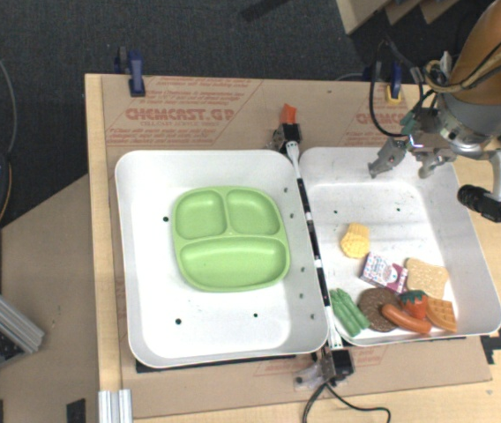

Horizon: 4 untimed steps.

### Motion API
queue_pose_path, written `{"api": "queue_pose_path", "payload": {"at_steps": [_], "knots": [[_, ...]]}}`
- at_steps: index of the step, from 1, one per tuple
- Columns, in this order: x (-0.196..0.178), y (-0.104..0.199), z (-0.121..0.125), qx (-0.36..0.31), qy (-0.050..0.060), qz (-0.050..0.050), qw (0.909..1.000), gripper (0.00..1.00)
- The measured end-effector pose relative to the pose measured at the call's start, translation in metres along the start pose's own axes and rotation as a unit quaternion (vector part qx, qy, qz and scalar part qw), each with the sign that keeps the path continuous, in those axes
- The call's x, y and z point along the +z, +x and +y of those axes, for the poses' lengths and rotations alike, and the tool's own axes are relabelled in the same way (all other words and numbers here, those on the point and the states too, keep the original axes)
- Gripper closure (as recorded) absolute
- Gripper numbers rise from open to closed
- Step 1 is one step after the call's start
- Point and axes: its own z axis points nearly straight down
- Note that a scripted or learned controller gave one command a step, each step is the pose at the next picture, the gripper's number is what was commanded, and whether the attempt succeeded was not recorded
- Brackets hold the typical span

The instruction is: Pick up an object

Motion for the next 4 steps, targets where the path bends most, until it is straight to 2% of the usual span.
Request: {"api": "queue_pose_path", "payload": {"at_steps": [1, 2, 3, 4], "knots": [[0.062, 0.045, -0.038, -0.001, 0.004, 0.001, 1.0000, 0.00], [0.110, 0.043, -0.073, 0.001, 0.004, 0.001, 1.0000, 0.00], [0.106, -0.008, -0.014, 0.001, -0.003, -0.002, 1.0000, 0.00], [0.107, 0.052, -0.058, -0.001, 0.002, 0.002, 1.0000, 0.00]]}}
